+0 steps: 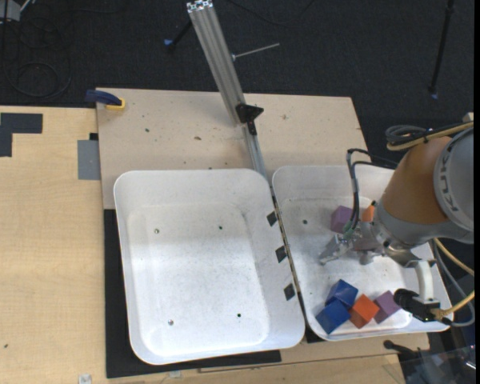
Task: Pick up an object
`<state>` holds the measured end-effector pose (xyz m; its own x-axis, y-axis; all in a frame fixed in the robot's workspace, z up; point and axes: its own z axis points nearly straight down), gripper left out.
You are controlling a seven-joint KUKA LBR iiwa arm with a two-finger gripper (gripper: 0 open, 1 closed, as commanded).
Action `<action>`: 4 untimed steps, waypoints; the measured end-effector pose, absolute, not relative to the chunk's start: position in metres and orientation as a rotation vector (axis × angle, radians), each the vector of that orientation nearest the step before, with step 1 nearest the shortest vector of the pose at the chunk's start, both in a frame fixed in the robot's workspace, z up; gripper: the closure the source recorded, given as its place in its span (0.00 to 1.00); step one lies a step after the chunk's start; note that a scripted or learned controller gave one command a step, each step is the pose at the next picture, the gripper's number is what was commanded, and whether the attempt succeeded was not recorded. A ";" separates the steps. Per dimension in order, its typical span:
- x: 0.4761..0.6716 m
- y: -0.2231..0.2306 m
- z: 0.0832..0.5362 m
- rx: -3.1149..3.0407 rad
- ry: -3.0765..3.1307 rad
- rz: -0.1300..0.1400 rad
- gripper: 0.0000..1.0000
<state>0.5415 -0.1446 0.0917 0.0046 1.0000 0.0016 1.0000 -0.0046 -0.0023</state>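
Observation:
In the right bin (304, 310), my gripper (334, 252) hangs low over the floor near the middle, reaching in from the right below the orange-banded wrist. A purple block (342, 218) lies just behind it, with a small orange piece (369, 212) next to the wrist. Near the bin's front edge sit two blue blocks (337, 305), an orange block (363, 311) and a second purple block (386, 305), packed together. I see nothing between the fingers.
The left bin (136, 214) is a wide white tray with a few dark specks on its floor. A slanted metal rail (221, 62) rises behind the bins. Black clips (280, 254) mark the divide between the two bins. Cables hang at the far right.

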 end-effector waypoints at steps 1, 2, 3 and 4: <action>0.541 -0.146 0.102 -2.232 -2.206 0.000 1.00; 0.540 -0.149 0.144 -2.230 -2.212 0.000 1.00; 0.551 -0.153 0.199 -2.223 -2.224 -0.003 1.00; 0.550 -0.160 0.261 -2.223 -2.226 -0.003 1.00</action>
